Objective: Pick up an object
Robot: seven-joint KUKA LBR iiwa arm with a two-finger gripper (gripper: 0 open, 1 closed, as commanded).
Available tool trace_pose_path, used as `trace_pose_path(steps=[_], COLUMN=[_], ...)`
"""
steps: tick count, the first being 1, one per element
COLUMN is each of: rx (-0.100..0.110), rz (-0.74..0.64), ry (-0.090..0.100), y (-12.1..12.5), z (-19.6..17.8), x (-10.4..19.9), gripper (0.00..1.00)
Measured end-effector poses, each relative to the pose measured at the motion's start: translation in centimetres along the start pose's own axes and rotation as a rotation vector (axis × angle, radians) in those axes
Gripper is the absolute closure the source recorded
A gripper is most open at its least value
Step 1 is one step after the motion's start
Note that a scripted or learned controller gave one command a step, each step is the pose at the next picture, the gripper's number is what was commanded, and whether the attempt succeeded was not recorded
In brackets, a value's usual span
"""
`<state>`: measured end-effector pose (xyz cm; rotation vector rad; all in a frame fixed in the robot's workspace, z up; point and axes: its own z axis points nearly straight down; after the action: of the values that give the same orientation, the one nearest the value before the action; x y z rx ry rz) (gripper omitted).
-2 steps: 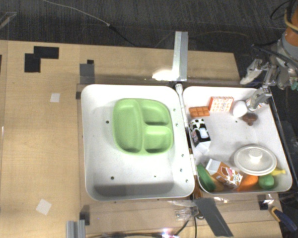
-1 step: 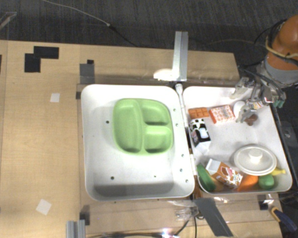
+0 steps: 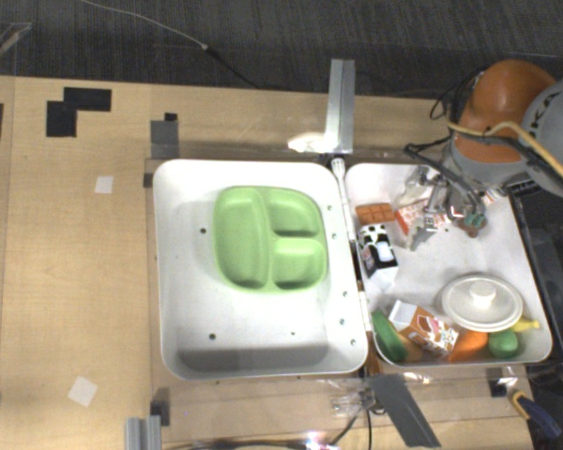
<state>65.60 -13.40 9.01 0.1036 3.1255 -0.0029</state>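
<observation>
My gripper (image 3: 433, 216) hangs low over the far part of the right bin (image 3: 525, 251), reaching in from the right. Just left of it lie a small red and white packet (image 3: 405, 217) and a brown ridged block (image 3: 375, 213). The packet sits right against the gripper's tip, and I cannot make out whether it is held. A black and white item (image 3: 378, 249) lies near the bin's left wall. At the near end sit a white round lid (image 3: 480, 301), a green cucumber (image 3: 388, 337), a printed carton (image 3: 430, 331), an orange carrot (image 3: 465, 344) and a green lime (image 3: 504, 344).
The left bin (image 3: 183, 279) holds a green divided plate (image 3: 267, 237). A metal post (image 3: 342, 111) stands at the far end of the divider between the bins. The arm's orange band (image 3: 502, 97) looms over the right bin's far right corner.
</observation>
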Motion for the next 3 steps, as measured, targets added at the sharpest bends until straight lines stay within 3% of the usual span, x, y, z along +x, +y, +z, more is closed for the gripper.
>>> trace_pose_path(steps=[1,2,3], rx=[0.002,0.005,-0.001], rz=[-0.005,-0.074,-0.406], ry=[-0.013,-0.007,0.001], y=[0.0,-7.5,-7.1], z=[-1.5,-11.3,-13.5], x=[-0.4,0.2,-1.0], gripper=[1.0,1.0,1.0])
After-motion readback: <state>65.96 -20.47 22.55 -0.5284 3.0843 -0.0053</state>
